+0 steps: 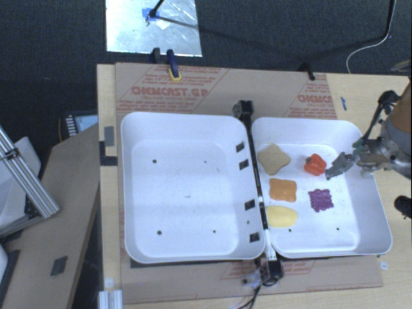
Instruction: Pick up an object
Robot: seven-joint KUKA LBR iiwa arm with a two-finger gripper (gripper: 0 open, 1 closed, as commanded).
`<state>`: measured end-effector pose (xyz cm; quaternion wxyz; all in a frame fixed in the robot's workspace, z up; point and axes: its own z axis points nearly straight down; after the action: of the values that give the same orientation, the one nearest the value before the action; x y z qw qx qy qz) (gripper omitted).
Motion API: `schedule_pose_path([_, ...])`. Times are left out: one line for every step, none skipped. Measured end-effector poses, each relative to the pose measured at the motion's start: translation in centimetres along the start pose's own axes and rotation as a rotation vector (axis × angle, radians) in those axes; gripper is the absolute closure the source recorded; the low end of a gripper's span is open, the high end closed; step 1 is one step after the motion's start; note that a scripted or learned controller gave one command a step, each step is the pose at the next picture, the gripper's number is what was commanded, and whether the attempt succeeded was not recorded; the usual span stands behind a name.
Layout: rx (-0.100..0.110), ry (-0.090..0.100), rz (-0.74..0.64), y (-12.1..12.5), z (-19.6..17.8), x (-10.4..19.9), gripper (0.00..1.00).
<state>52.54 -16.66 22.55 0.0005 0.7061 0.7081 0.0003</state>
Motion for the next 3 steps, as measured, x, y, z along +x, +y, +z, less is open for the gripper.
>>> schedule_pose_path([-0.003, -0.001, -0.003, 0.1, -1.1, 0.0, 1.00])
schedule_pose_path([-0.002, 0.002, -0.010, 3.5, -0.9, 7.5, 1.00])
schedule_pose_path([-0.008, 0.004, -0.012, 4.0, -6.9, 16.6, 1.00])
